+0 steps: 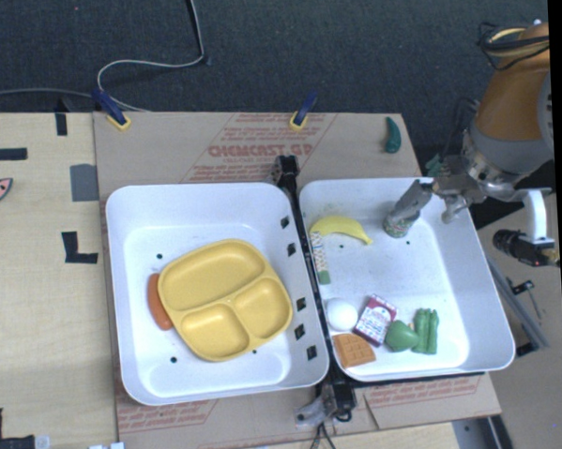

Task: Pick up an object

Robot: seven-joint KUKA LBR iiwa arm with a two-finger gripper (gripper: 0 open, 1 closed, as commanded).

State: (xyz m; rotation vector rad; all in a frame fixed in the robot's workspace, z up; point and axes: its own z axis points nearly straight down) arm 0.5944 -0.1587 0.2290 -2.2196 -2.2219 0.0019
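Beside the banana, the hand

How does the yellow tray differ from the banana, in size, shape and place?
The tray is far larger than the banana. The tray is broad, with three compartments; the banana is slim and curved. The tray lies in the left bin, partly covering something orange; the banana lies in the right bin, near its upper left corner. Both are yellow, and the gripper touches neither.

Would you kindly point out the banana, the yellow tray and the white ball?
banana (340,229): camera view, middle of its curve.
yellow tray (225,298): camera view, central divider.
white ball (341,314): camera view, its top.
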